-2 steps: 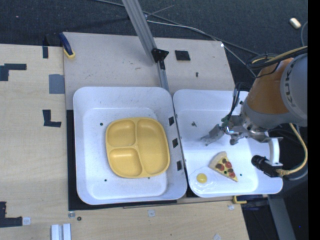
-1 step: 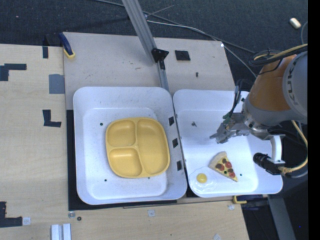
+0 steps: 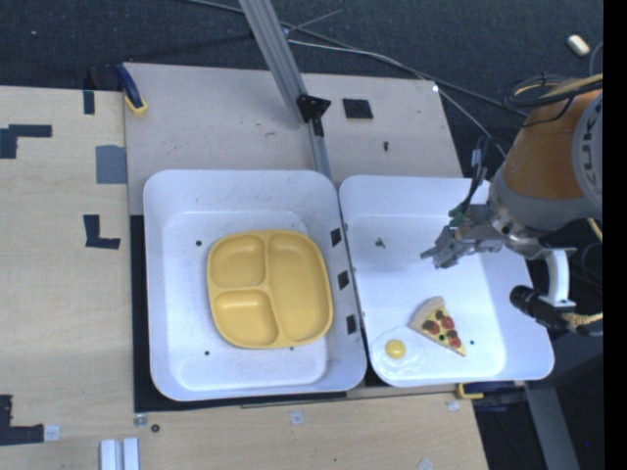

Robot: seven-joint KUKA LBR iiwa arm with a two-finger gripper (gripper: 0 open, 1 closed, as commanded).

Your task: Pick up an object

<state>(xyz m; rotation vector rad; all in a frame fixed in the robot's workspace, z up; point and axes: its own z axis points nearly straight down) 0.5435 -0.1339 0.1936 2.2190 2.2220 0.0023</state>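
A toy pizza slice (image 3: 440, 325) lies on the floor of the right bin (image 3: 387, 213), toward its front. A toy fried egg with a yellow yolk (image 3: 396, 350) rests at the bin's front left corner. My gripper (image 3: 443, 250) hangs over the middle of the right bin, up and slightly right of the pizza slice, apart from it. Nothing shows between its fingers. The arm with its orange band (image 3: 549, 155) comes in from the right.
The left bin (image 3: 176, 204) holds a yellow divided plate (image 3: 267, 289) with three compartments. A slanted metal pole (image 3: 279, 52) crosses the back of the bench above the bins. Black cables lie behind the bench.
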